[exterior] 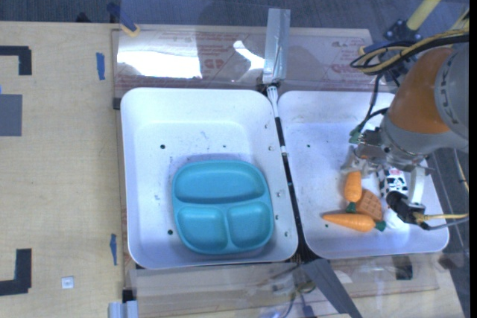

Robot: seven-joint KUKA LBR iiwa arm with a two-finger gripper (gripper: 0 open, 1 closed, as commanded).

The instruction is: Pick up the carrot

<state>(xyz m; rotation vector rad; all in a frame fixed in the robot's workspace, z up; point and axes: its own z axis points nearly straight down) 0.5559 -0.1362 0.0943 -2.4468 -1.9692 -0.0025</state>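
Note:
An orange carrot (349, 220) with a green stub at its right end lies on its side near the front of the right bin (313, 160). My gripper (370, 164) hangs over that bin, just above and behind the carrot, close to a small orange piece (352, 186). The carrot lies free on the bin floor, apart from the gripper.
A brown waffle-like piece (370, 204) rests between the orange piece and the carrot. A teal divided plate (221, 206) sits in the left bin (149, 130). A divider wall (283, 160) runs between the bins. The arm's orange band (417, 100) looms over the right bin's far side.

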